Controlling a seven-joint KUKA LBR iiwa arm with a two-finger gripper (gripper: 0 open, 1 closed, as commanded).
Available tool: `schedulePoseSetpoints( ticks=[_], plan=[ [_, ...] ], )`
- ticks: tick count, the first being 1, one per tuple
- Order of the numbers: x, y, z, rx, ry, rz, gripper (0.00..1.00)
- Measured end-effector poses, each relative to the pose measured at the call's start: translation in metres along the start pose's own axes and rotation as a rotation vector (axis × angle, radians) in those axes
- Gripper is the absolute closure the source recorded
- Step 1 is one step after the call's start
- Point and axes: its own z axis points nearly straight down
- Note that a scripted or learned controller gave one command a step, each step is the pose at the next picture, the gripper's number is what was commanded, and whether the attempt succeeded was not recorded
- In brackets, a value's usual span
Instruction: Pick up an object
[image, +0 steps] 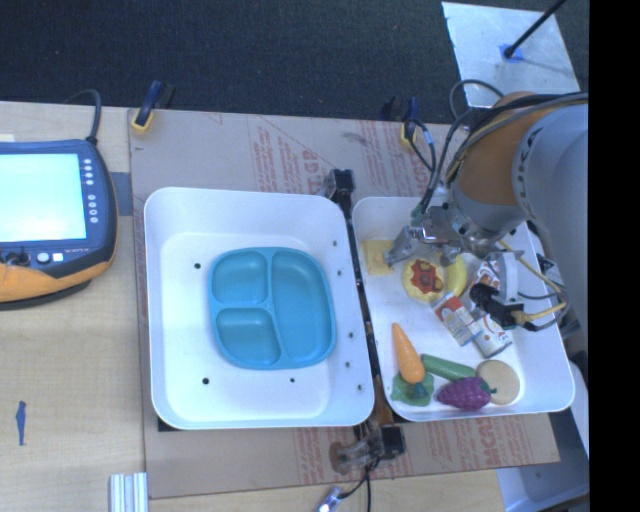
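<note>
Bench, two white bins — left bin (160, 300): blue plate (270, 306); right bin (545, 385): toy food, gripper (428, 240) above, finger state indiscernible.

I see a light blue divided plate (270, 307) in the white left bin (165, 300). The white right bin (545, 385) holds an orange carrot (406, 352), a purple grape bunch (464, 394), a green vegetable (447, 366) and a yellow piece with red markings (425, 280). The arm's band (495, 165) is orange.

I see a blue three-compartment plastic plate (271, 308) lying in the left white bin (170, 300). Orange-edged teach pendant with lit screen (48, 215) sits on the bench, left of that bin. Brown cardboard sheet (260, 150) under both bins.
</note>
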Motion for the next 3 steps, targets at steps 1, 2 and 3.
schedulePoseSetpoints(
  ticks=[1,2,3],
  plan=[
    [0.008,-0.066,0.004,0.004,0.000,-0.002,0.00],
    [-0.006,0.012,0.001,-0.001,-0.001,-0.002,0.00],
    [0.002,-0.040,0.004,0.003,0.000,-0.001,0.00]
  ],
)
